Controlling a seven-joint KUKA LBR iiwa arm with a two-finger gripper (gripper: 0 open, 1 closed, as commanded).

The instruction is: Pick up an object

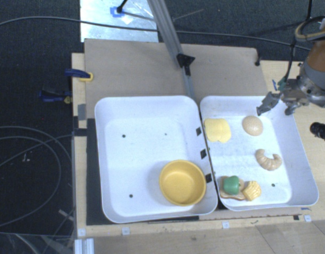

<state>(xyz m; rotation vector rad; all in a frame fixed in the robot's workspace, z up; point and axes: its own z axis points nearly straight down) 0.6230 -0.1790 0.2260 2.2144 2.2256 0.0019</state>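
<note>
A tan worktop (131, 67) carries two shallow white bins side by side. The left bin (125, 115) holds a yellow bowl (182, 182) near its front right corner. The right bin (295, 157) holds a pale yellow piece (217, 130), a round beige bun (252, 125), a croissant (269, 159) and a green-and-yellow toy (238, 187). The pincer (279, 105) hangs over this bin's far right rim, fingers spread, pinching nothing.

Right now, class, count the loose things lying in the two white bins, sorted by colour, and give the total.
Yellow: 3 – bowl in the left bin; flat piece and ridged piece in the right bin.
Beige: 2 – round piece, croissant shape.
Green: 1 – green piece.
Total: 6
</note>
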